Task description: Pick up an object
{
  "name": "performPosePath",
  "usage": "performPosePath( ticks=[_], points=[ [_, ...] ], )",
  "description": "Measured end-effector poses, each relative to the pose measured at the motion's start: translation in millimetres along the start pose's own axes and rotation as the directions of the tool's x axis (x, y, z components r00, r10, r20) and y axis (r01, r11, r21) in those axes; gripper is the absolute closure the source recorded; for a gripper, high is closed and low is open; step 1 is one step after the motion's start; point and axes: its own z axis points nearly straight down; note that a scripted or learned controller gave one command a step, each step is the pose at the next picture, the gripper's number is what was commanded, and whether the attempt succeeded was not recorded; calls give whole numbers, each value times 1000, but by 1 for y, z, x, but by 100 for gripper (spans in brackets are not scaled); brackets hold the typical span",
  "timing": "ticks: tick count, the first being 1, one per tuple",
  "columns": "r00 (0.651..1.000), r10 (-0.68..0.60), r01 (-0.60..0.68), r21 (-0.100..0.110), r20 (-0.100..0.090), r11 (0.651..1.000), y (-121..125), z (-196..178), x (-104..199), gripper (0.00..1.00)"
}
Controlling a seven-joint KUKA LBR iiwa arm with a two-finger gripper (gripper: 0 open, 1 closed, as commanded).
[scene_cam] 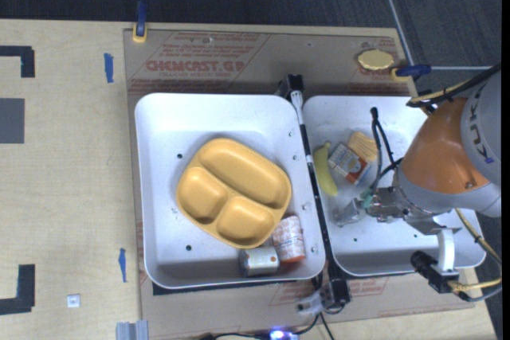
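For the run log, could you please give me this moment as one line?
arm: over right bin | gripper: low in bin, near yellow item | left bin: yellow tray, small can

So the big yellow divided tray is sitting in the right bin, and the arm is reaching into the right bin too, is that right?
Not quite. The camera view shows the yellow divided tray lying in the left bin, not the right one. The arm does reach into the right bin, as you said.

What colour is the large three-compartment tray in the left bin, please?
The tray is mustard yellow, seen clearly in the camera view.
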Motion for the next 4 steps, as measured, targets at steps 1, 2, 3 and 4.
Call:
performPosePath(
  ticks=[1,2,3,4],
  points=[
    [1000,1,-1,0,1,1000,0,0,1,0],
    [1000,0,0,0,1,1000,0,0,0,0],
    [1000,1,-1,0,1,1000,0,0,1,0],
    [1000,1,-1,-1,2,1000,0,0,1,0]
  ],
)
